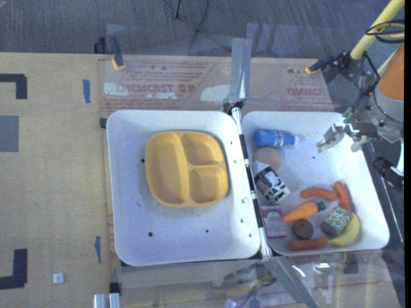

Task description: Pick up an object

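1. You had many small things in the right bin [359, 172], and any of them could serve as the object to pick. They lay mostly along its near side: a carrot [300, 211], a banana [347, 232], a small green can [336, 221], and some sausage-like pieces [319, 193].

2. A blue bottle [274, 138] lay on its side at the far left of that bin, well apart from the crowded group. I judged it light, stiff and a little slippery, so you would take it across the middle of its body.

3. The carrot and the banana looked like toy food, light and fairly rigid, but they were touching or just beside their neighbours, so a clean grasp seemed harder there.

4. The left bin [128, 230] held a yellow divided plate [186, 168], wide and shallow, awkward for two fingers.

5. The gripper [338, 136] hung above the far right part of the right bin, near its rim. I could not tell its state from this view, and I saw nothing held in it

6. No object appeared lifted; all rested on the bin floor
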Robot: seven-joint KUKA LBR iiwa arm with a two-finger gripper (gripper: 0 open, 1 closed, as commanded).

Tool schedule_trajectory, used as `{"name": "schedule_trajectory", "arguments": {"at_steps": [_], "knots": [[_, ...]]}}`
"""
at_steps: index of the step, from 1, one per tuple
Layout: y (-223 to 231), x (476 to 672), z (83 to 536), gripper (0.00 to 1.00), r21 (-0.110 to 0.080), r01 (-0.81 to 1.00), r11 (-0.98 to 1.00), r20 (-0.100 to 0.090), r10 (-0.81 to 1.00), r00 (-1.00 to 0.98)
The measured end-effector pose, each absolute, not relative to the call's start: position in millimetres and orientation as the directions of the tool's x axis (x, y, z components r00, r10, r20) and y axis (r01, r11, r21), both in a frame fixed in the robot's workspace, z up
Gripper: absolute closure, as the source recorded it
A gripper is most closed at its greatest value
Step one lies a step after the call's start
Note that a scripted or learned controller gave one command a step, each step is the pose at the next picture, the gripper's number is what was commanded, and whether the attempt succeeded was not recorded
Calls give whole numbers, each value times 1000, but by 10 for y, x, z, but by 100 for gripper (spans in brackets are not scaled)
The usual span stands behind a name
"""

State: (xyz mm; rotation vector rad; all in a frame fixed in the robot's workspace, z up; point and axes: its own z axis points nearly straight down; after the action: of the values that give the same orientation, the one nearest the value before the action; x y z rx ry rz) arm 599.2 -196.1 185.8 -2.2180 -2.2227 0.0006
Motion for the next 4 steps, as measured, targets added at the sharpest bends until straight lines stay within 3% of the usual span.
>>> {"name": "schedule_trajectory", "arguments": {"at_steps": [1, 2, 3, 4], "knots": [[-1975, 5451, 921, 0, 0, 999, -39, 0, 999, 39], [-1982, 5458, 1008, 100, 2, 999, -40, 0, 999, 40], [-1728, 5316, 2019, 100, 0, 999, 42, 0, 999, -42], [-1729, 5316, 2019, 0, 0, 999, 42, 0, 999, -42]]}}
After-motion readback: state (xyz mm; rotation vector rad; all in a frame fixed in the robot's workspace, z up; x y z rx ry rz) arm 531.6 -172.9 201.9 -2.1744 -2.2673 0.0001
